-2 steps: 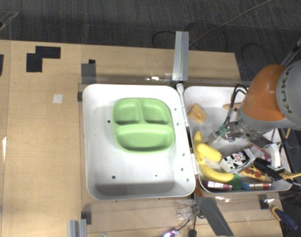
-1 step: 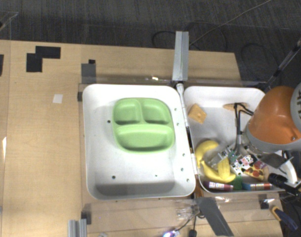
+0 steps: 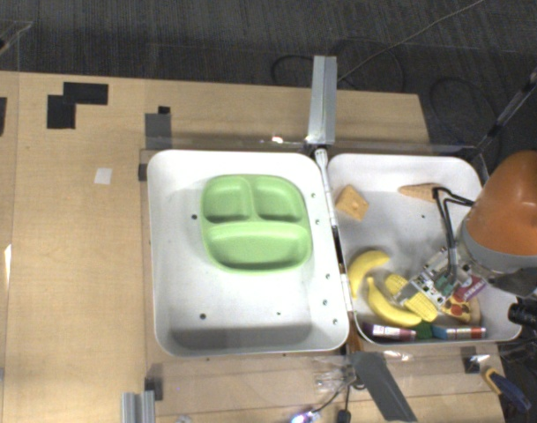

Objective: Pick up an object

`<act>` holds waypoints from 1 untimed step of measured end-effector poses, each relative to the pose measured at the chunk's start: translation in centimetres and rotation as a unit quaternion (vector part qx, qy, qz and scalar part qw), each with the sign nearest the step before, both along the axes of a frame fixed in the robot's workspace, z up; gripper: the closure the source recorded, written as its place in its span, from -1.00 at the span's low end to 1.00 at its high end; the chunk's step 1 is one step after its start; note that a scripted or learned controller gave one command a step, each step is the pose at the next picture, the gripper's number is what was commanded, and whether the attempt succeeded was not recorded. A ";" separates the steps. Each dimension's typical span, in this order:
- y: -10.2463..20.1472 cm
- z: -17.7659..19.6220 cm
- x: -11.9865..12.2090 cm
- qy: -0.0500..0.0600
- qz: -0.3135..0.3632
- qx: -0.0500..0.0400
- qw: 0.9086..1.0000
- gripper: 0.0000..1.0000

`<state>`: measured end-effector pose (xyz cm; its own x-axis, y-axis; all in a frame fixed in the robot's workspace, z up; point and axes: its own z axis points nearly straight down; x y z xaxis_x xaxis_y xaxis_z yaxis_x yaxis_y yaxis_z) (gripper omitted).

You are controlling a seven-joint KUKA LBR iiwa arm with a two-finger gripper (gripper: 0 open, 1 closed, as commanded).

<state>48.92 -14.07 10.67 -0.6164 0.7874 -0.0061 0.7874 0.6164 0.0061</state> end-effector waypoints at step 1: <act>0.1 1.1 0.3 -0.004 -0.001 0.000 1.000 1.00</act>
